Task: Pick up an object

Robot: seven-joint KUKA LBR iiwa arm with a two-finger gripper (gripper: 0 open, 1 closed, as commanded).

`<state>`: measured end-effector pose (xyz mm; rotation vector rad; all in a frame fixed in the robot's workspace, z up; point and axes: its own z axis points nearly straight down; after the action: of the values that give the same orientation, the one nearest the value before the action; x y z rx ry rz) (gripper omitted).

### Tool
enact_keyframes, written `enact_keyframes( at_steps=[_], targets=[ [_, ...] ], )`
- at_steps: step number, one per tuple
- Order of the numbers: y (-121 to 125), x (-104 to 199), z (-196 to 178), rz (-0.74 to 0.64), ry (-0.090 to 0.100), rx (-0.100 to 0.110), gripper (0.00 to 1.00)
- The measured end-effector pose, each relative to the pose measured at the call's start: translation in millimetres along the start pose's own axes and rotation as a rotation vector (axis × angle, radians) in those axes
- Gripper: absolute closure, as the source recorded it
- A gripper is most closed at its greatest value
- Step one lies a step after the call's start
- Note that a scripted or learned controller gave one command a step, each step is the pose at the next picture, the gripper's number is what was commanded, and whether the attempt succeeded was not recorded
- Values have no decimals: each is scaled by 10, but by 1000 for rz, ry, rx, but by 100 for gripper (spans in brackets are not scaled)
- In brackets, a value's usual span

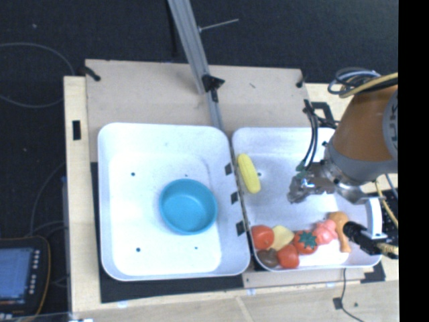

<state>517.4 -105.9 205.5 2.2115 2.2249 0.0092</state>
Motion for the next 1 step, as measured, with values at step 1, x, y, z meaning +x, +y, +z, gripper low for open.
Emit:
enact_keyframes(
  at_steps=[1],
  targets=[
    [20,-6,-201,-1,0,3,100]
  ],
)
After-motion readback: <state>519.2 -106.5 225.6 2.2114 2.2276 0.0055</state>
